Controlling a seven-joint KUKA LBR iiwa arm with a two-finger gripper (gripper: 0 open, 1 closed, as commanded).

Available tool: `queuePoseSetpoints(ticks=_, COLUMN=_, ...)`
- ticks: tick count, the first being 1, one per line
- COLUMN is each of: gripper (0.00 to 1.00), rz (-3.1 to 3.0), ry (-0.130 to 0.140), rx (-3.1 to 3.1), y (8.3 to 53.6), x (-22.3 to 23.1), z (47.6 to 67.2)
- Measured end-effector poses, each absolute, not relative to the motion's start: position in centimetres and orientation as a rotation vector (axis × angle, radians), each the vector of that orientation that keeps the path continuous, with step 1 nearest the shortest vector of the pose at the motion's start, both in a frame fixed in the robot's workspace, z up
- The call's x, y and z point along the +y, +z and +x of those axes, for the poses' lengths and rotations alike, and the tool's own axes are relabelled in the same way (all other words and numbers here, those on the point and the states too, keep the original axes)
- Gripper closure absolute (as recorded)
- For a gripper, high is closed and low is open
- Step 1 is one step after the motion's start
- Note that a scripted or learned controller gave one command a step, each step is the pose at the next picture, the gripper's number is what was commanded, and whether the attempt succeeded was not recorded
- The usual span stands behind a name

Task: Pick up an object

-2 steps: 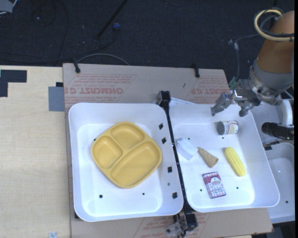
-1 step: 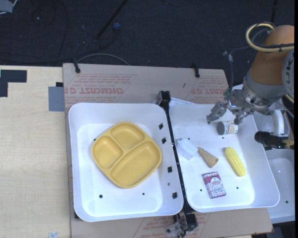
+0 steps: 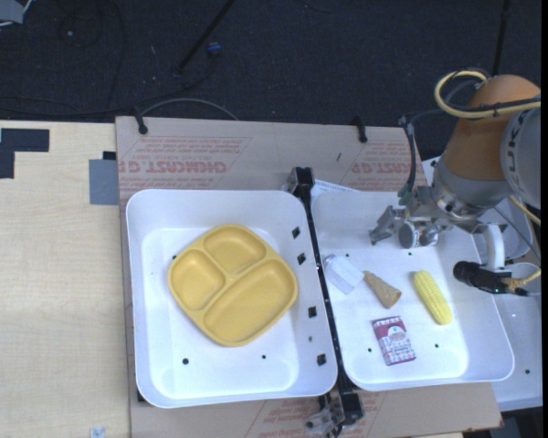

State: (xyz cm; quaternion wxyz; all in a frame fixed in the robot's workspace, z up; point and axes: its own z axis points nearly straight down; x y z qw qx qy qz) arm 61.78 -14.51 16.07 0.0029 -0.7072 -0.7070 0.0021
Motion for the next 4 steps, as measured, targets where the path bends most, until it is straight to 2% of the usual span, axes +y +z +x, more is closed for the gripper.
queuePoseSetpoints(ticks=1, gripper=0.00, rz=-2.218, ry=0.006, rx=-2.217, y=11.7, x=-14.9, z=61.6)
queuePoseSetpoints(ticks=2, gripper=1.00, rz=-2.221, ry=0.004, rx=-2.216, y=12.9, x=-14.9, z=61.7)
queuePoseSetpoints(ticks=4, gripper=1.00, rz=-2.221, ry=-0.003, rx=-2.225, y=23.0, x=-14.3, z=62.2)
